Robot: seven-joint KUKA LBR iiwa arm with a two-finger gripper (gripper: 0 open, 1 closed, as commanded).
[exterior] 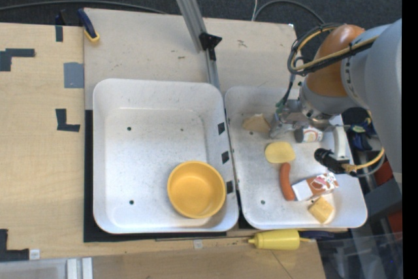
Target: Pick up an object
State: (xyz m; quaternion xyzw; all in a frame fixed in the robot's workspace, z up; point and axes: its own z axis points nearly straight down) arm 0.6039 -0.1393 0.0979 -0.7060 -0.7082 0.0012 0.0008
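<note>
Nearest the lens, a yellow bottle (279, 240) lies on the table just below the right bin (251, 206). Inside that bin sit a tan wedge (258, 124), yellow round piece (279, 153), red sausage (286, 181) and cheese wedge (322, 210). At the bin's upper end the jaws (285, 122) hang beside the tan wedge; their opening cannot be told. Left of the bin, a yellow bowl (195, 189).

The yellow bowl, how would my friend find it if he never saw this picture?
Look at the two shallow white bins side by side and choose the left bin. In its near right corner sits the round yellow plastic bowl, open side up. The small food toys, like the red sausage, all lie in the right bin.
</note>
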